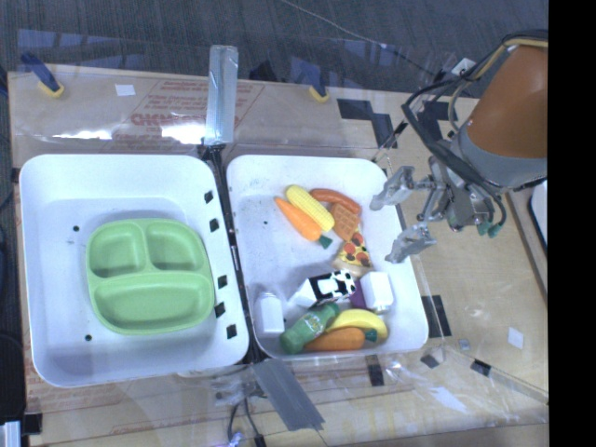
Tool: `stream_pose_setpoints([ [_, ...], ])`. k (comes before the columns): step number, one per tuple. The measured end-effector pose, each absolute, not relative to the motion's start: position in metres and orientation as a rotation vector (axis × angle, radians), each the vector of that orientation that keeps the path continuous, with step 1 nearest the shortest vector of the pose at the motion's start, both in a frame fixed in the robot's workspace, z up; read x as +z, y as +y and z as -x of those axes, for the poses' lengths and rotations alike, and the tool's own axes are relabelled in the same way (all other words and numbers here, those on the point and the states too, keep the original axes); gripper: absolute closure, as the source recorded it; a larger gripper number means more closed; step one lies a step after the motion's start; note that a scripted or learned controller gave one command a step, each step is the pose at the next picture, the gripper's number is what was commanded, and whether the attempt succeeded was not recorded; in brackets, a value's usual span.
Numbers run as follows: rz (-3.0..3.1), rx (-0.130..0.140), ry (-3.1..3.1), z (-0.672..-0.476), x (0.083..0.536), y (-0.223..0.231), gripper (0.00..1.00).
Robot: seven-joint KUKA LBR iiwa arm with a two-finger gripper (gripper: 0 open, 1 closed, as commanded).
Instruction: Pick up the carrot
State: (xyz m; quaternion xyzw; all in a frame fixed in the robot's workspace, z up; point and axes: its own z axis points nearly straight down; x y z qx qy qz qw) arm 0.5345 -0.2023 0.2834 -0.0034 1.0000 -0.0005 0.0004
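Observation:
The carrot (300,220), orange with a small green end, lies in the upper middle of the right bin (279,177), pressed against a yellow corn cob (310,207). My gripper (402,218) hangs over the right rim of that bin, well to the right of the carrot. It is open, one finger (391,190) toward the back and the other toward the front, with nothing between them.
Beside the corn lie a sausage (335,196), a waffle (345,220) and a pizza slice (355,250). The bin's front holds a cow toy (333,287), a banana (359,321), a green bottle (307,327) and an orange vegetable (337,341). A green divided plate (149,276) sits in the left bin (47,194).

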Motion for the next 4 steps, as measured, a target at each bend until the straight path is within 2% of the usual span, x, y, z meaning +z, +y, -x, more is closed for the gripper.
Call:
stream_pose_setpoints([
  [1,0.089,-0.010,3.120,-0.543,0.115,-0.154,0.00],
  [2,-0.568,-0.003,3.066,-0.587,0.108,-0.154,0.00],
  [3,-0.998,-0.009,2.993,-0.641,0.105,-0.134,0.00],
  [4,-1.425,-0.019,2.813,-0.646,0.104,-0.112,0.00],
])
